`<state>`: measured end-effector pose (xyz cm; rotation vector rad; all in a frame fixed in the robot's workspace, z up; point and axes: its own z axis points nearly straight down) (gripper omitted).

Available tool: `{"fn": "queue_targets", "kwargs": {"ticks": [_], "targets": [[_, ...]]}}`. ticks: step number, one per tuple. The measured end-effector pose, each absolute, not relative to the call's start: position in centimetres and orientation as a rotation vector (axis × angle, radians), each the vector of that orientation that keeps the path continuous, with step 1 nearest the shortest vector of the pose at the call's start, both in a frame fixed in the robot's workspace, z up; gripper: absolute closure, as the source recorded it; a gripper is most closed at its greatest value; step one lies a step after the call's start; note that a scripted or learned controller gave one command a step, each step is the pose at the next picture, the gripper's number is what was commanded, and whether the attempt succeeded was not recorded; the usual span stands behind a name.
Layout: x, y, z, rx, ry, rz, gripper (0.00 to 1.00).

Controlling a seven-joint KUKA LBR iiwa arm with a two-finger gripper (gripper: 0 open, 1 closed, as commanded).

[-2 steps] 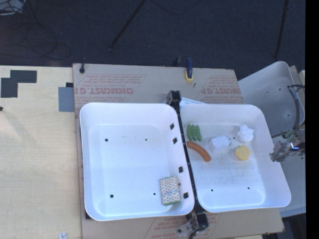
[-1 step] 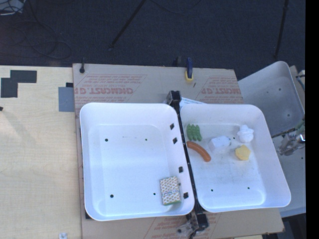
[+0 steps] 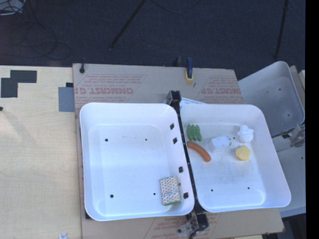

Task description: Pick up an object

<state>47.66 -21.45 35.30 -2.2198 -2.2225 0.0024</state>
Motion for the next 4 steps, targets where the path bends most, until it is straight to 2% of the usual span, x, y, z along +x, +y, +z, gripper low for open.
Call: {"fn": "queue_targets", "kwargs": {"ticks": [1,2,4], "targets": [[47.2,-21.1,14.8,-2.207,-2.207,0.013,1.0],[47.8,-21.5,35.8,-2.227,-2.23,-0.004,1.0],[47.6,-21.4,38.6,-2.217,-2.22,0.005,1.0]]}}
